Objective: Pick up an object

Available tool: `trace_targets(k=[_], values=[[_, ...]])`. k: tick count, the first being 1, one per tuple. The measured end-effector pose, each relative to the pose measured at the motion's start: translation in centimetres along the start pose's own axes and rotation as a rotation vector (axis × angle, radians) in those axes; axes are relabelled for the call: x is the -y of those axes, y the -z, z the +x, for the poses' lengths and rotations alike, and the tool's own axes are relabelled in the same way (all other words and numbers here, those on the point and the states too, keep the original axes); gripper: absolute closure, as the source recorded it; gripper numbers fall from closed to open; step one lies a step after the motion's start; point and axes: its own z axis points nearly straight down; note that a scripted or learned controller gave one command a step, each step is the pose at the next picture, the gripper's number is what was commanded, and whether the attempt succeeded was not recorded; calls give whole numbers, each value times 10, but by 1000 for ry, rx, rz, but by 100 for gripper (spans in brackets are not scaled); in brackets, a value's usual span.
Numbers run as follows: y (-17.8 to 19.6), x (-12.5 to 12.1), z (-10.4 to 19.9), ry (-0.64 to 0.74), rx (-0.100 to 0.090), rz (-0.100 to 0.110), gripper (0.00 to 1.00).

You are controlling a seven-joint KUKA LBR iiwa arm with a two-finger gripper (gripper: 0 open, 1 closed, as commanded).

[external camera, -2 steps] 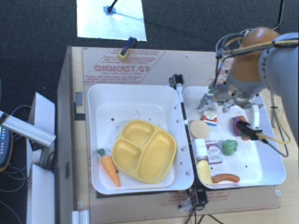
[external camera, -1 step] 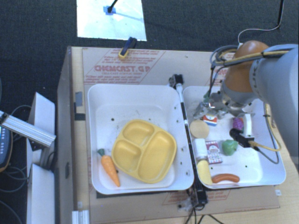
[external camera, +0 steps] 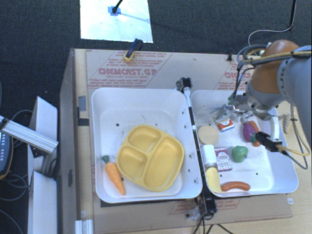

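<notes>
My claw [external camera: 225,115] sat low in the right bin [external camera: 282,179], just above the small red-and-white carton [external camera: 225,125]. Couldn't tell its opening or any grip.

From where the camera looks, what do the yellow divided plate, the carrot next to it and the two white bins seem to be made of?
The yellow divided plate looks like moulded plastic: one even colour, soft sheen, rounded compartment edges. The carrot seems a plastic toy, its orange smooth and uniform with a small green stub; rubber is possible. The left bin and right bin look like thin, glossy formed plastic with rounded corners and rolled rims.
</notes>
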Motion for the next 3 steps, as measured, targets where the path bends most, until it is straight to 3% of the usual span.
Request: trace_targets(k=[1,2,3], values=[[12,-2,1,2,-1,-5,100],[95,-13,87,3,-2,-1,100],[95,-12,87,2,-2,0,0]])
